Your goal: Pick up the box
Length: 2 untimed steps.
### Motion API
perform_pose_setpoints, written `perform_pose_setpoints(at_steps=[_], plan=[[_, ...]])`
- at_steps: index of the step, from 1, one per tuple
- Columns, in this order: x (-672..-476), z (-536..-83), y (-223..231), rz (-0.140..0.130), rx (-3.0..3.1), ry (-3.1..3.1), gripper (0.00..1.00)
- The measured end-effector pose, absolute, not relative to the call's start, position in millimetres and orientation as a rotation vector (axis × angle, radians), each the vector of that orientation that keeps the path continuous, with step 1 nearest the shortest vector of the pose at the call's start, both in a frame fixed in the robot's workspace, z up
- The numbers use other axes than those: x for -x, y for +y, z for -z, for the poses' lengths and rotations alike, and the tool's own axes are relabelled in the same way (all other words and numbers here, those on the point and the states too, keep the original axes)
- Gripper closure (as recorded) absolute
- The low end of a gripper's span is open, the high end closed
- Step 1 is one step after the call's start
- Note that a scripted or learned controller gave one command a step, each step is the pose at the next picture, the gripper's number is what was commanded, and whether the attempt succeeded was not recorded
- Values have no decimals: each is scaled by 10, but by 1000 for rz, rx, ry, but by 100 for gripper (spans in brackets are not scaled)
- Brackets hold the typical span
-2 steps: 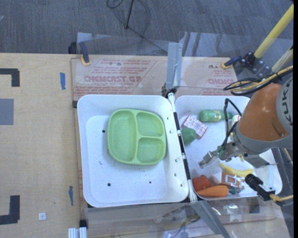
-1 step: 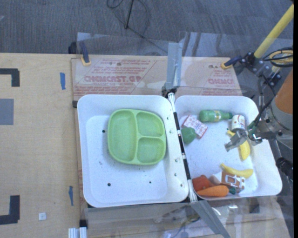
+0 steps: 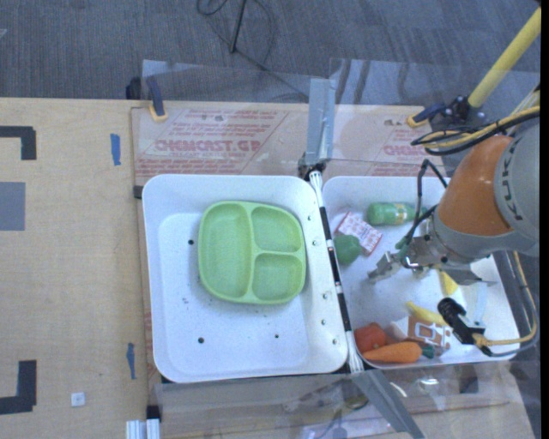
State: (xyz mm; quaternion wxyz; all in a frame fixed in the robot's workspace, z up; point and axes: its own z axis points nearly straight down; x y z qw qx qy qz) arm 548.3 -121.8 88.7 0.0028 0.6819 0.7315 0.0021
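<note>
Red print reading roughly "CHEMCAST GP" on the protective sheet (image 3: 219,141); smaller print unreadable.

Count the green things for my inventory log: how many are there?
3: a plate in the left bin; a bottle at the right bin's far side; a small item by its left wall. The arm may hide more.

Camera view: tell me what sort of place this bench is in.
Probably a robotics lab set up for pick-and-place trials. A grey and orange arm reaches over two white bins, toy food such as a carrot lies inside, and cables trail across the carpeted floor.
</note>
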Motion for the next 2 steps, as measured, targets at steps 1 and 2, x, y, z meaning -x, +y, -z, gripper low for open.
perform_pose_setpoints(at_steps=[1, 2], plan=[[-6106, -881, -1245, -5, -2210, 2221, 0], [-5339, -892, -971, -8, -1855, 2523, 0]])
